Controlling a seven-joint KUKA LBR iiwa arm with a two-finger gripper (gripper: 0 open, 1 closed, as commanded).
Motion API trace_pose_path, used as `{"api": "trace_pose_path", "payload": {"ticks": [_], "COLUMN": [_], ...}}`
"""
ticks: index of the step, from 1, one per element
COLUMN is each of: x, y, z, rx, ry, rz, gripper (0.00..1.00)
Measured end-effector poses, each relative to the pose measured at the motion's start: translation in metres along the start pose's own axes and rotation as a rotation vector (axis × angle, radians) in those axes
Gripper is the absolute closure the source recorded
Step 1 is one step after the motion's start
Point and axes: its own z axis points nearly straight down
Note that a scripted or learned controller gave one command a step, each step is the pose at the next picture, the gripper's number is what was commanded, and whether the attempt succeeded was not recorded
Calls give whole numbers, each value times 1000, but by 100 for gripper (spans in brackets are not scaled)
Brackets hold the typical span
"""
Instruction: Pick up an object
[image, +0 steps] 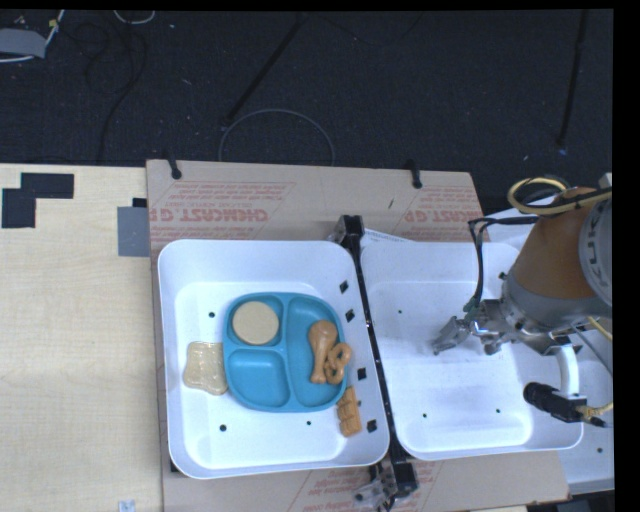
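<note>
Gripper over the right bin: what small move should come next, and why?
Probably a sideways move toward the left bin. The gripper hangs over the right bin, while the pickable things, the blue tray with its pretzel and round cracker, lie in the other.

1. White bins: two, left bin (190, 300); right bin (440, 420)
2. Blue sectioned plate (265, 385): one
3. Round tan cracker (254, 322): one
4. Pretzel-like pieces (329, 352): one cluster
5. Pale toast-like piece (205, 367): one
6. Small orange-brown piece (348, 412): one
</note>
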Motion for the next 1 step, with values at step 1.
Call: {"api": "trace_pose_path", "payload": {"ticks": [1], "x": [1], "y": [0], "z": [21], "rx": [-2], "ry": [-1], "rz": [2], "gripper": [0]}}
